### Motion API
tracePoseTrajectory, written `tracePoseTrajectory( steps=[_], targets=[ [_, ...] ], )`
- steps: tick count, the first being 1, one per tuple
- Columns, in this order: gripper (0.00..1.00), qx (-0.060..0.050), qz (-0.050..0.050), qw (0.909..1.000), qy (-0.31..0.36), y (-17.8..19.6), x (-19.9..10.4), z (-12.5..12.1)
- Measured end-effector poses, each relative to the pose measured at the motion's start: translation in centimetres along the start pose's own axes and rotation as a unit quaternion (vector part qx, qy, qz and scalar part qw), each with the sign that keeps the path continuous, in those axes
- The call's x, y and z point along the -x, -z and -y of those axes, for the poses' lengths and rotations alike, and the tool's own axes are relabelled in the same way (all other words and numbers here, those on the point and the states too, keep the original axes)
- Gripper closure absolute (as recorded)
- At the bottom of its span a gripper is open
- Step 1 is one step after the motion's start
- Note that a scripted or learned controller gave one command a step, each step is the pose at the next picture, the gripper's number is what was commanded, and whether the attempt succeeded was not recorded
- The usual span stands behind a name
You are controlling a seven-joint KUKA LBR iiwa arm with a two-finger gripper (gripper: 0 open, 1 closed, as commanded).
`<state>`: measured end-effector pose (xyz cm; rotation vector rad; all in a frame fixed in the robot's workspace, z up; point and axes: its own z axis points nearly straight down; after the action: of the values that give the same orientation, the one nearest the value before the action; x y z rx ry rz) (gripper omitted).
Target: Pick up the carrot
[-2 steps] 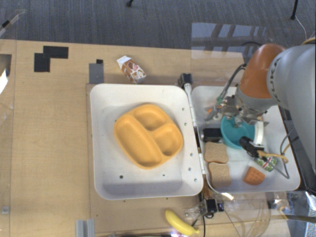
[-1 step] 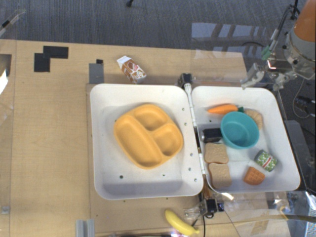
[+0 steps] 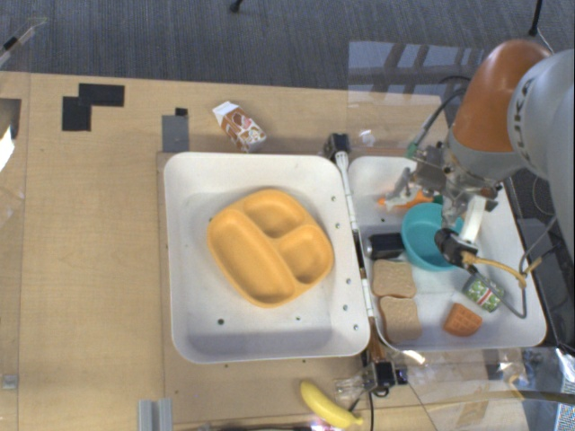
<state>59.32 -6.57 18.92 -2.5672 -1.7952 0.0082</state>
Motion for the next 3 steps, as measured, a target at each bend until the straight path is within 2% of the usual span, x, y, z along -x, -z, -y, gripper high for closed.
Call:
tracePoseTrajectory(
  steps=[1,2,3],
  targets=[
    [0.0,0.006,-0.002,0.9948,-0.102,-9.8,1.6,-2.8],
    [0.0,0.006,0.0,0.9985,0.054,-3.6,8.1,2.5],
    [0.0,0.009,-0.002,0.9897,0.143,-0.1,-1.4,-1.8]
  ],
)
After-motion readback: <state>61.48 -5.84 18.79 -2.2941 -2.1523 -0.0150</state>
